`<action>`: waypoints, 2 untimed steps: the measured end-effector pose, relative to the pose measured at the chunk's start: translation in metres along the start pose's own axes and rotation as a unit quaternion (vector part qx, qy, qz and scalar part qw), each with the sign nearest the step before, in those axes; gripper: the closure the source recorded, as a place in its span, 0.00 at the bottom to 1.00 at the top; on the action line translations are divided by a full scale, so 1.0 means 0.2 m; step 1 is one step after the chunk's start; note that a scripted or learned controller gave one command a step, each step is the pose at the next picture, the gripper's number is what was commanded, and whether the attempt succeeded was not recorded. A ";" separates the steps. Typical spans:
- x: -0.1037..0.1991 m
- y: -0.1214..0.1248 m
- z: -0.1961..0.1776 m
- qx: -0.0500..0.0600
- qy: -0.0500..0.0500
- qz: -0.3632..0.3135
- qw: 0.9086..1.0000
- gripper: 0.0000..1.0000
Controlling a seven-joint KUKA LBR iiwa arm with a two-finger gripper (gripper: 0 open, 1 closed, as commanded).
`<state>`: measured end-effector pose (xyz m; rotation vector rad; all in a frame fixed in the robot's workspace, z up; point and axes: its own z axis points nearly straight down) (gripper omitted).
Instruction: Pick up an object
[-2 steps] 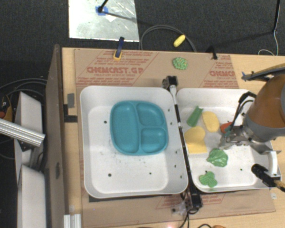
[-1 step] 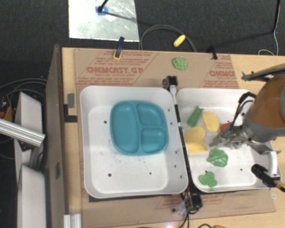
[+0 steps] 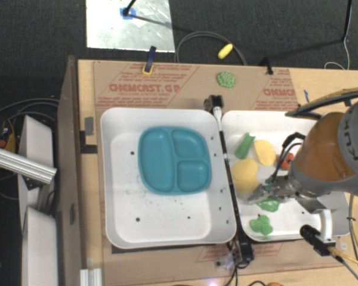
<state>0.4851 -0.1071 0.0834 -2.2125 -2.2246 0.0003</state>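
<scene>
The right bin (image 3: 274, 121) holds several toy foods: a green stick-shaped piece (image 3: 245, 145), a pale yellow piece (image 3: 264, 152), a round yellow piece (image 3: 245, 173), a small green piece (image 3: 268, 205) and a green leafy piece (image 3: 261, 225) near the front wall. A bit of red (image 3: 287, 158) peeks out beside the arm. My gripper (image 3: 264, 192) is down in this bin, between the round yellow piece and the small green piece, right above the latter. The arm's grey and orange wrist (image 3: 323, 154) covers the bin's right part.
The left bin (image 3: 116, 177) holds a teal divided plate (image 3: 173, 159). A green knobbly object (image 3: 226, 79) and a yellow object (image 3: 225, 51) lie on the bench behind the bins. Cables run along the divider between the bins.
</scene>
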 end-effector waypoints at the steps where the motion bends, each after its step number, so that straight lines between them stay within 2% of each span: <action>1: -0.01 0.01 -0.06 -0.003 -0.001 0.001 1.000 1.00; 2: 0.45 0.20 -0.53 -0.007 0.000 -0.005 1.000 1.00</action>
